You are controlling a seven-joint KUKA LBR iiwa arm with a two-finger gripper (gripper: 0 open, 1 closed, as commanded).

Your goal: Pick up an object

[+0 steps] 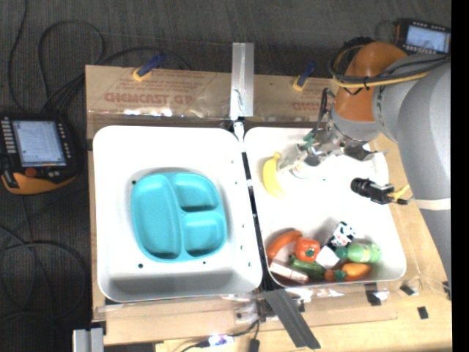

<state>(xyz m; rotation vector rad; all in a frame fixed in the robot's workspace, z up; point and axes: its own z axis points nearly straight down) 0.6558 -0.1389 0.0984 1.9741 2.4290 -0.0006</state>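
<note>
Toy pile: heap of small plastic food toys [322,257] at near edge of right shallow white bin [392,196], orange, red and green pieces touching and overlapping; poor single-pick spot.
Tray: turquoise three-compartment plastic tray [178,214] in left shallow white bin [110,196], nothing in it.
Banana: yellow plastic banana [272,175] lying alone on right bin floor, just beside the divider, well apart from the pile; likely target.
Hand: two-finger hand [314,152] low over far part of right bin, just right of the banana's far end; can't tell how far open, nothing visibly gripped.
Step tip: my call, shift left over the banana's middle, fingers across its narrow width, descend straight, close before lifting.
Risk: divider wall close, finger may clip it.
</note>
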